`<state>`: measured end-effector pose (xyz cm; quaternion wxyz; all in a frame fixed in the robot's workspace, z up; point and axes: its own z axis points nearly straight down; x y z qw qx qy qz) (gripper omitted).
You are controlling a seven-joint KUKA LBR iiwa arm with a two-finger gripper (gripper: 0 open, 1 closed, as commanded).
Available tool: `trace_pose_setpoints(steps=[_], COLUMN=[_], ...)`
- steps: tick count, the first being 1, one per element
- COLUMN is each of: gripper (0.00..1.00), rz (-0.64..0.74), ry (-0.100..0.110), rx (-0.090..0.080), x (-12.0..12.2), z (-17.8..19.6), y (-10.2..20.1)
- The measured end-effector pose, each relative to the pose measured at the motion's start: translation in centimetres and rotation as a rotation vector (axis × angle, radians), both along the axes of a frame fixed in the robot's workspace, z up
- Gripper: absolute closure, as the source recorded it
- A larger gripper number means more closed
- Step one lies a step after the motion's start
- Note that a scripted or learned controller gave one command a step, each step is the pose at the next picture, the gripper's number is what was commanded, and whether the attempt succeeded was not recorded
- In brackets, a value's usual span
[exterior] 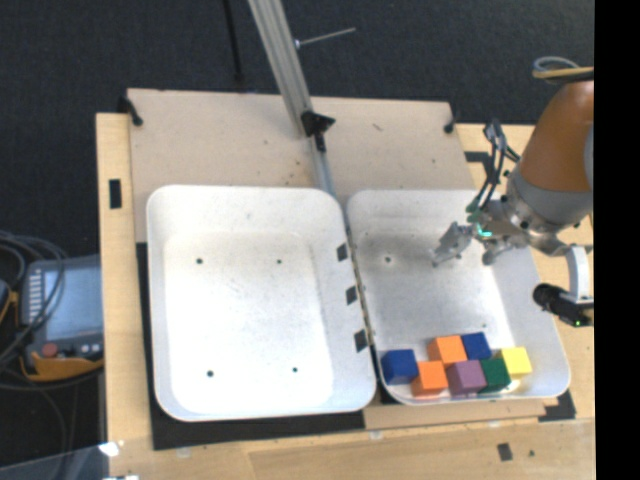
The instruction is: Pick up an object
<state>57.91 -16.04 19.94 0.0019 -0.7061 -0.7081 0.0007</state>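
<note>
Both bins are white, the left bin [250, 298] and the right bin [420, 288] alike, each faintly speckled grey. At the right bin's near edge lie small blocks: a blue block [399, 365], two orange blocks [449, 348] [431, 376], a second blue block [476, 344], a purple block [466, 376], a green block [495, 372] and a yellow block [516, 360]. The counter [250, 138] is pale tan. The arm [560, 158] is grey with an orange band.

Arm [560, 158] cut off at right edge, claw [470, 243] small and blurred, finger gap unclear

arm [560, 158]: grey, orange band | tool [468, 244]: grey metal | wrist: thin black cables
</note>
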Motion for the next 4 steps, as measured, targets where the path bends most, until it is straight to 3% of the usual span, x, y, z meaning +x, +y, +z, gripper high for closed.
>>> trace_pose_setpoints(steps=[1,3,4], gripper=[0.00,0.00,0.00], rz=[-0.001,-0.008,-0.009], ry=[-0.005,0.000,-0.004], rx=[0.000,-0.004,-0.006], x=[0.1,1.1,1.2], z=[0.2,-9.2,-10.2], y=[0.0,-1.3,-1.5])
